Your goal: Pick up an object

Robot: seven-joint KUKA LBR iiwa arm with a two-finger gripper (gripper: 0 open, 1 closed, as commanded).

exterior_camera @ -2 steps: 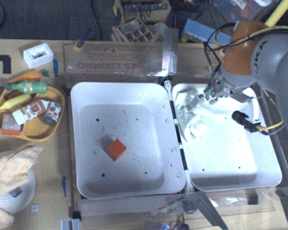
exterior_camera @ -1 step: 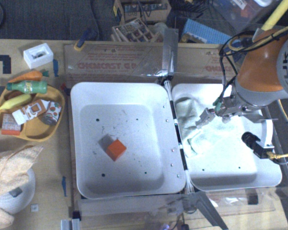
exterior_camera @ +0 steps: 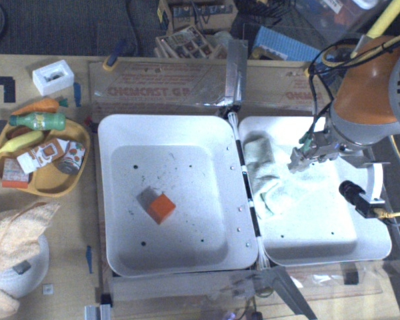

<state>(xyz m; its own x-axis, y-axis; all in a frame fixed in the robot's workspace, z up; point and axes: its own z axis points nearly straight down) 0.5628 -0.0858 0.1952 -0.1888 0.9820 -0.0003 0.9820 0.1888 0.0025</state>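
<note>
two shallow white bins side by side on a worktop, seen from above at a slant. in the left bin, an orange block on the floor a little left of centre, tilted cornerwise, with a small grey piece touching its upper left side. in the right bin, a pale, crumpled cloth-like thing against the left wall, and just below it a whitish folded piece with a greenish edge. over the upper middle of the right bin, the pincer at the end of a grey arm with an orange band, reaching in from the right; well apart from the orange block, close to the pale cloth but not touching it as far as can be made out. cannot tell whether open or closed, the tip too blurred and small; nothing visibly between the tips. right of the pincer, a black cylindrical part on a white bracket. left of the bins, a yellow bowl with a green bottle, a banana-like piece and small printed packets. above the bowl, a white box. at bottom left, a beige cloth. behind the bins, a clear sheet with red lettering.
</note>
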